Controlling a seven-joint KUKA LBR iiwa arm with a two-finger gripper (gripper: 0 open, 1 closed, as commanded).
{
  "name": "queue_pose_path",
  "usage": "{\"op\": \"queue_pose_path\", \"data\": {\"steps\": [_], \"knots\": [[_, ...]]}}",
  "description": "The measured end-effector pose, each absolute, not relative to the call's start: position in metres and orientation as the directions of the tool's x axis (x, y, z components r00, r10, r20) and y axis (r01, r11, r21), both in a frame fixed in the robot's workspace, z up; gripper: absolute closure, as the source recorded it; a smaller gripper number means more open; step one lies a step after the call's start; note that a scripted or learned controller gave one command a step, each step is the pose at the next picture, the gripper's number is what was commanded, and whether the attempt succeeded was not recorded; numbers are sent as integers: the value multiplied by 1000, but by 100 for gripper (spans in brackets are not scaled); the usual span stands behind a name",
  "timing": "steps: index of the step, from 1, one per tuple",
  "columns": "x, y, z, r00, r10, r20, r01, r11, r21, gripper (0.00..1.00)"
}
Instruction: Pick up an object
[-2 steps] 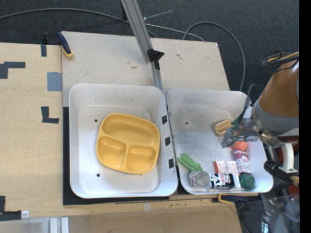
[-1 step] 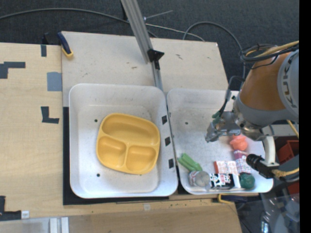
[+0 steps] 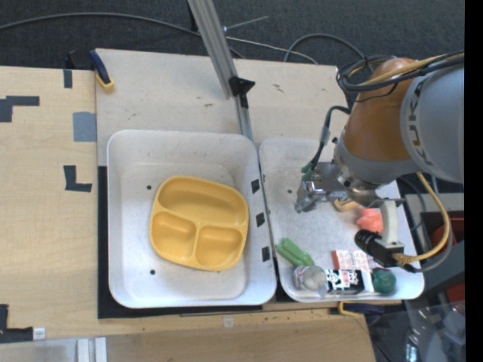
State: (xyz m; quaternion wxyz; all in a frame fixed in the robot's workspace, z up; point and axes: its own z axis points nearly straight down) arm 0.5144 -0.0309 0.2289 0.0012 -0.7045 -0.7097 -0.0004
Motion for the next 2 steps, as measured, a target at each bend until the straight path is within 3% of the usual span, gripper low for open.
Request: {"op": "queue_pose_path", "data": {"steps": [2], "knots": [[532, 83, 218, -9, 1000, 2, 1000, 9, -3, 100]]}}
